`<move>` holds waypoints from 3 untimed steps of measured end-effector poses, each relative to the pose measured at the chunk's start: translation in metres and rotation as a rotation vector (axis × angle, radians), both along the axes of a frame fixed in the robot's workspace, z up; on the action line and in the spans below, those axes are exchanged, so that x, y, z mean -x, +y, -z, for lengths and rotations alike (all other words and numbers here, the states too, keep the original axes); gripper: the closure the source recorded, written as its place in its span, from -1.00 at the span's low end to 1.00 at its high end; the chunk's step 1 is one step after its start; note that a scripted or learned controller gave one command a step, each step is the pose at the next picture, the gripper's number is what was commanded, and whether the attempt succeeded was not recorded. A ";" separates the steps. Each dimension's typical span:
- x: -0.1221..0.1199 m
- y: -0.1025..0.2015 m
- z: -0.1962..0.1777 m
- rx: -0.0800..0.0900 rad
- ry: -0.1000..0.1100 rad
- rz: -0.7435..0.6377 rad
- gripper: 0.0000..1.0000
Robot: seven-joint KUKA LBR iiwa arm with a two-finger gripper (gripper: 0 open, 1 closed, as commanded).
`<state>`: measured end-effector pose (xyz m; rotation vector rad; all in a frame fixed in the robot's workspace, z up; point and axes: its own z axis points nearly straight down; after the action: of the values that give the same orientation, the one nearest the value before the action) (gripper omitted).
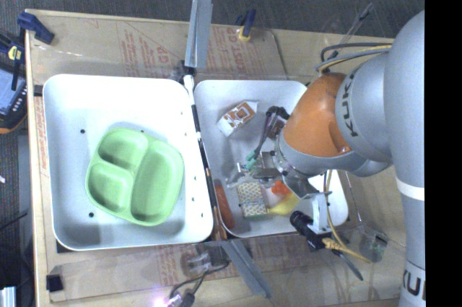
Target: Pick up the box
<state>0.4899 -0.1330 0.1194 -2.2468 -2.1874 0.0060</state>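
A small brown and white box (238,116) lies in the upper left part of the right bin (209,92), apart from the other items. My gripper (254,167) hangs lower in the same bin, below and to the right of the box, just above a checked packet (251,199). Nothing of the box touches the gripper. The orange band (317,126) and the grey arm cover the right half of this bin.
Beside the checked packet lie a yellow item (286,206), an orange-red item (279,190) and a red-brown piece (222,206) by the left wall. The left bin (65,100) holds a green divided plate (136,175). Clamps and metal bars line the bench edges.
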 end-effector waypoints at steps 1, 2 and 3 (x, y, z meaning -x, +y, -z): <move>0.013 -0.011 0.028 0.000 -0.003 -0.045 -1.00; 0.013 -0.012 0.019 0.001 -0.002 -0.050 1.00; 0.012 0.031 -0.179 0.001 -0.008 -0.092 1.00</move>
<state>0.4778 -0.1020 0.2989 -2.1483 -2.2934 -0.0011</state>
